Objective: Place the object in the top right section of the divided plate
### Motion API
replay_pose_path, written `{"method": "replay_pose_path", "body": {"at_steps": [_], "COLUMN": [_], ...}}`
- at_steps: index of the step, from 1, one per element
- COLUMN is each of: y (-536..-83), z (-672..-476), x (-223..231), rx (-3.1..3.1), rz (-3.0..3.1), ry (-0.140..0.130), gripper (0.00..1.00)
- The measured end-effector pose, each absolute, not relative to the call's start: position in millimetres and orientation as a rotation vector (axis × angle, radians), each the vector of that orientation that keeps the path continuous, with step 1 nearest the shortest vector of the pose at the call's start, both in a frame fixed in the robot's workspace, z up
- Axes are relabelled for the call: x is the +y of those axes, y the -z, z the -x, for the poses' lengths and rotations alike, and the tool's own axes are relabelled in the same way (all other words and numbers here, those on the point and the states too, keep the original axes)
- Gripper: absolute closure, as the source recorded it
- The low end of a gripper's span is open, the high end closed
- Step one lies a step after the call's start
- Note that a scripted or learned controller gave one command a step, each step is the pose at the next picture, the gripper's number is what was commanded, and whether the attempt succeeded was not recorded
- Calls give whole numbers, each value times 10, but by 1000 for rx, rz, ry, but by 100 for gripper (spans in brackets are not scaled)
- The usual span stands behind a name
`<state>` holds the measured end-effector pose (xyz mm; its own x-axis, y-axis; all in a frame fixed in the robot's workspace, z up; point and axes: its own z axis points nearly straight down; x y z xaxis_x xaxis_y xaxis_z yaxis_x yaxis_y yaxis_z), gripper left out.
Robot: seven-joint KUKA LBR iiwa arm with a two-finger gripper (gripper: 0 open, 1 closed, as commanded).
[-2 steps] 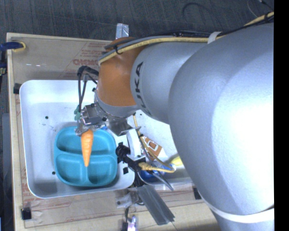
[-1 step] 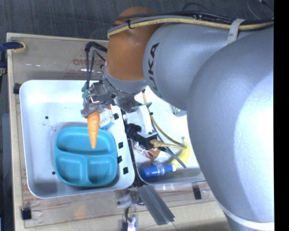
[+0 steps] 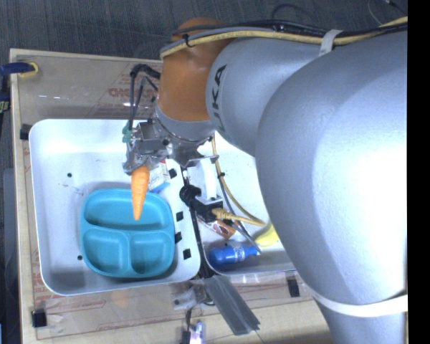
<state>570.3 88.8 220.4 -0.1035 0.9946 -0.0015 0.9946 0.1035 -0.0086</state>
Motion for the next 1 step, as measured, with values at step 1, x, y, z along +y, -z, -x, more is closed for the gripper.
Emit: {"method": "replay_pose_path", "body": {"at_steps": [1], "y": [-2005], "z": [-5568], "x": [1006], "rx": [-2172], "rz": [2263], "ry": [-11], "gripper": [100]}}
